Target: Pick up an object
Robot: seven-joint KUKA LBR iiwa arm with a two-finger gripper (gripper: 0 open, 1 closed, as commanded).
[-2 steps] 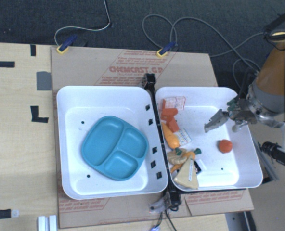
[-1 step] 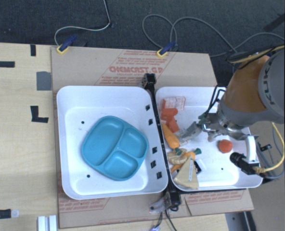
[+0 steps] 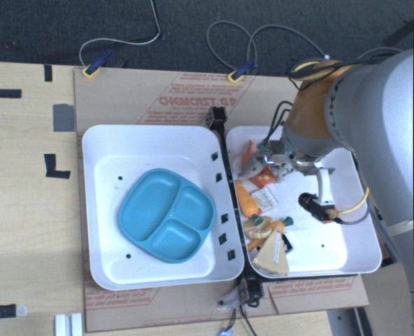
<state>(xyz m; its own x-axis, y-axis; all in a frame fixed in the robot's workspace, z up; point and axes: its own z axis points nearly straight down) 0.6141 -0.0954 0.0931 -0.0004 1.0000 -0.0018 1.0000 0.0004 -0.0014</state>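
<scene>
— So where do we stand with the right bin (image 3: 333,254)?

— We see the arm (image 3: 347,110) reaching in from three o'clock, its orange band (image 3: 312,110) sitting at about one o'clock of that bin. The claw (image 3: 268,158) is down among the clutter at the bin's ten o'clock corner, but we cannot tell whether it is open or closed.

— And the things to pick?

— They crowd the bin's nine o'clock wall: an orange-red packet (image 3: 263,178) just below the claw, an orange carrot-like piece (image 3: 245,200) toward seven o'clock of it, a small white label (image 3: 266,200) beside that, then a tan wedge (image 3: 271,257) near the bin's seven o'clock corner.

— Anything in the left bin (image 3: 102,152)?

— We count one blue divided plate (image 3: 166,215), lying flat near its middle. Both bins rest on a cardboard sheet (image 3: 186,100) on the bench (image 3: 25,208).
</scene>
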